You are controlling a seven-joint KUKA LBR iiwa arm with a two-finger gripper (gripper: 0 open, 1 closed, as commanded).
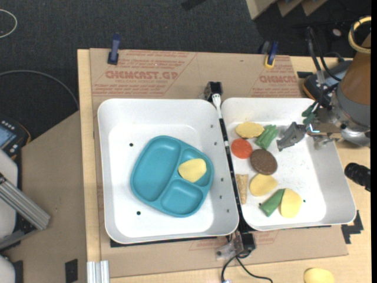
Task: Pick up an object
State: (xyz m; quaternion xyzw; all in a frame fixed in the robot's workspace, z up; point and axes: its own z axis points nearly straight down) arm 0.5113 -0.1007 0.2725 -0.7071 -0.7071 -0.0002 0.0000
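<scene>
Over the right bin (330,214), near the surface's right edge, I see my claw (290,137) hovering with nothing in it, just beside the green piece (267,136). I cannot tell its spread. The pick is not yet made.

Fixed camera above, slanting down over both bins (112,158).
</scene>
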